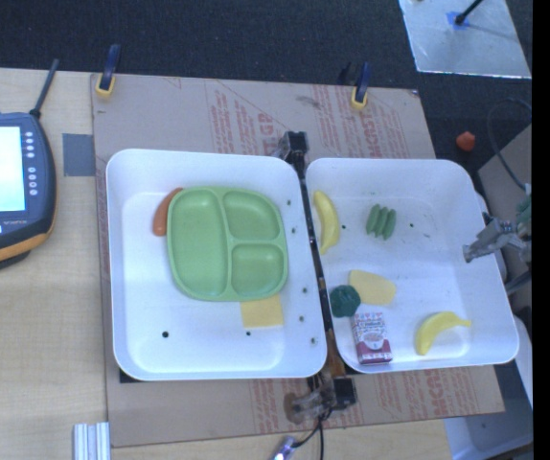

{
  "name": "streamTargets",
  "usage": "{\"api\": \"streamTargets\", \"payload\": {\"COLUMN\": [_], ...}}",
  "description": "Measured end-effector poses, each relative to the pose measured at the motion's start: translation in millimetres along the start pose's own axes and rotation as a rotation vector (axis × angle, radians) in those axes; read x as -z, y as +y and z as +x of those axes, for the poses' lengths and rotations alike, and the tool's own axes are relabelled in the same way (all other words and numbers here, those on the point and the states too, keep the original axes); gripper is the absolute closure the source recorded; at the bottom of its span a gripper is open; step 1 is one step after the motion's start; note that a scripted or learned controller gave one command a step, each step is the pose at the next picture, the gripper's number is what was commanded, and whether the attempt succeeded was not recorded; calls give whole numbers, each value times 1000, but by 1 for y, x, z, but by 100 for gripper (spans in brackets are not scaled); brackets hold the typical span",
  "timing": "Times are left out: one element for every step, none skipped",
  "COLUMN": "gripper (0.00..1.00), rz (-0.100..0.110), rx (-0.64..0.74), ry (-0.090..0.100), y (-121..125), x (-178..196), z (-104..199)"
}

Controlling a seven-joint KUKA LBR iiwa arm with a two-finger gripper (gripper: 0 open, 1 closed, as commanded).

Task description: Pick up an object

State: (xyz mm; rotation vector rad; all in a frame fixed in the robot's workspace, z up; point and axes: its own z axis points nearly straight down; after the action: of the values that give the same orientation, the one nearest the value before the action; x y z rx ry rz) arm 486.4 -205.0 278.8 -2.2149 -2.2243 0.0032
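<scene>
My gripper [483, 244] pokes in at the right rim of the right bin [404, 172], with most of the arm cut off by the view's edge. Nothing can be seen held in it. In this bin lie a yellow banana [327, 220] by the left wall, green pea pods [381, 220], a yellow wedge [375, 287], a dark green lump [344, 301], a red and white packet [372, 338] and a second banana [440, 330]. That second banana lies closest to the gripper, below and to its left.
The left bin [141, 343] holds a green divided plate [227, 243], an orange item [161, 215] tucked under the plate's left edge, and a yellow slice [262, 312]. A teach pendant [7, 185] sits at the far left of the bench. Clamps [359, 82] pin the cardboard at the back.
</scene>
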Motion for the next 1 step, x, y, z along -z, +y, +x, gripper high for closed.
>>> {"api": "streamTargets", "payload": {"gripper": [0], "rz": [2], "rx": [2], "ry": [-1], "y": [70], "x": [-94], "z": [31]}}
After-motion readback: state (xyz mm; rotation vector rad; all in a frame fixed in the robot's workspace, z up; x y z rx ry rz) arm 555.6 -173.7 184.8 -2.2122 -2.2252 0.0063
